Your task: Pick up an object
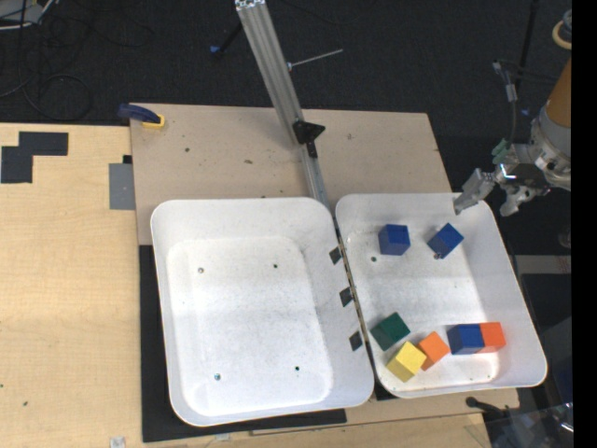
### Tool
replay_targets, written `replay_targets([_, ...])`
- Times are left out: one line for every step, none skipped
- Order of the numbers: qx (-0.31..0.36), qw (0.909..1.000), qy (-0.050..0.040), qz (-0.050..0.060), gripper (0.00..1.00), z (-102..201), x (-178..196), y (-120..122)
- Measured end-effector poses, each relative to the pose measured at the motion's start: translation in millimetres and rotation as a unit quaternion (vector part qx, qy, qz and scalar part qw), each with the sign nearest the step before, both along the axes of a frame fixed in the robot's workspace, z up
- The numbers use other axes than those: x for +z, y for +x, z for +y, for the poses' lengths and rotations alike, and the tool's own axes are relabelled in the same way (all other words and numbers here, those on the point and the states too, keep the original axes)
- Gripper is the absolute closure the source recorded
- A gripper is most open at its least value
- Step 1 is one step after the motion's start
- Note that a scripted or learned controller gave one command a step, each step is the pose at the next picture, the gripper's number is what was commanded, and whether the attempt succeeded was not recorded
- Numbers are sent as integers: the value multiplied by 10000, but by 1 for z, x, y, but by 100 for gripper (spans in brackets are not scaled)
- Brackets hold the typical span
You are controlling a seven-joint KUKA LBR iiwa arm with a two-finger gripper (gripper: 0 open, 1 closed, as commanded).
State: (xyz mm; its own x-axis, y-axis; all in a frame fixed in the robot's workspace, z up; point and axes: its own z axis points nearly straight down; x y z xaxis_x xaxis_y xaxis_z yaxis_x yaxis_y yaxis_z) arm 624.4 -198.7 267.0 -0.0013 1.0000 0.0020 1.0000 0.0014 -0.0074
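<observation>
Blue, green, yellow and orange blocks lie scattered in the right bin point(522, 343), all of them resting on its white floor. Two blue blocks sit in the far half: one blue block point(395, 239) near the bin's left wall, and a second, tilted blue block point(446, 240) just to its right, the two apart from each other. In the near half a green block point(390, 329) lies close to the divider between the bins, with a yellow block point(407, 360) just below it and a small orange block point(434, 348) touching the yellow one. Farther right, a third blue block point(465, 339) sits flush against a second orange block point(492, 335).

The claw point(492, 187) hangs at the far right corner of the right bin, over or just outside its rim, well apart from every block. Nothing is between its fingers; one finger point(469, 192) slants down toward the rim, and whether the claw is spread or closed I cannot tell from this slant. The orange band point(562, 91) of the arm shows above it at the right edge.

The left bin point(177, 241) lies beside the right one on the tan desk point(224, 152). A silver metal rail point(273, 59) runs from the top of the view down toward the gap between the bins.
</observation>
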Motion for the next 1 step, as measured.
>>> replay_targets([17,10000,-9,-22,0,1,3,1])
